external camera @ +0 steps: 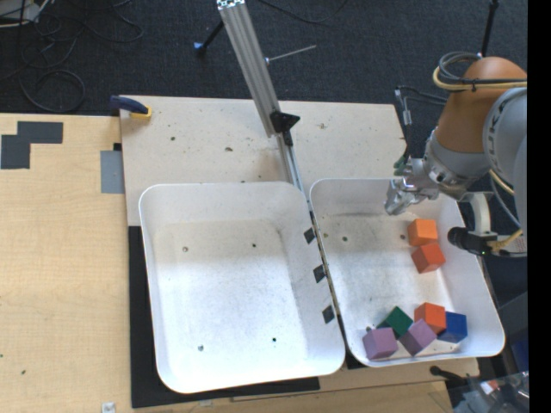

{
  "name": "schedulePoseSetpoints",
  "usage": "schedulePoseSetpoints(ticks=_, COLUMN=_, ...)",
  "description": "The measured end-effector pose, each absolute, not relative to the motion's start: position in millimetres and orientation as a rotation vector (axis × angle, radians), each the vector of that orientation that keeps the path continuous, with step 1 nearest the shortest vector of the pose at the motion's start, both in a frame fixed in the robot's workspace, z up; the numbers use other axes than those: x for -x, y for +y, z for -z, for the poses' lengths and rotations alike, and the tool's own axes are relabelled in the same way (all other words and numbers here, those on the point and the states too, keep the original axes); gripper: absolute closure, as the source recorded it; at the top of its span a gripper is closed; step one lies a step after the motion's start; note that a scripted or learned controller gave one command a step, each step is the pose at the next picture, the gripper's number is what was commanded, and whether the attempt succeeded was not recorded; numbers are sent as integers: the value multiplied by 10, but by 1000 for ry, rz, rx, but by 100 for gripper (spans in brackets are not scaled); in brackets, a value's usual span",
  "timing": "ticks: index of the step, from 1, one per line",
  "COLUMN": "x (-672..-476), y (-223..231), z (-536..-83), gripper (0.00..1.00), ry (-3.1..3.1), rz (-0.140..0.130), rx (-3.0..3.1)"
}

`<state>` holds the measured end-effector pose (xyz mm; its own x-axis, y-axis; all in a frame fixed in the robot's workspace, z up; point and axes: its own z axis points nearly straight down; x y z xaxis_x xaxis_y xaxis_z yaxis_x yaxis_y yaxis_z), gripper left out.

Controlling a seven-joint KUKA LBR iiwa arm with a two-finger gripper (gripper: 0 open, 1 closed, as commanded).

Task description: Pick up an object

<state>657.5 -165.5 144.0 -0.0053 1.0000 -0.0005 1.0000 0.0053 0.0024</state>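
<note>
While our arm [482,119] hangs over the right bin [362,205], nothing is in hand.
We cannot tell how the end effector [401,198] stands; it hovers near two orange cubes [424,243]. A slanted descent could nudge them toward the wall. Five more blocks [415,328] crowd the near corner, well apart.

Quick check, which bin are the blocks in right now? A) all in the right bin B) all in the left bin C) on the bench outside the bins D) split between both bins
A: the two orange blocks and the cluster of green, purple, orange and blue blocks all lie in the right bin, with the gripper above that bin's far part.
</note>
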Motion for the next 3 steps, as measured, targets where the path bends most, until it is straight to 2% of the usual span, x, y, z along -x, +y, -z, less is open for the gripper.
schedulePoseSetpoints(ticks=1, x=-6481, y=-1695, z=-1995, gripper=100, ry=2214, rz=-2, rx=-2225)
schedulePoseSetpoints(ticks=2, x=-6582, y=-1752, z=-2541, gripper=100, ry=2223, rz=-4, rx=-2213)
schedulePoseSetpoints(ticks=3, x=-6271, y=-1339, z=-2570, gripper=100, ry=2228, rz=2, rx=-2220)
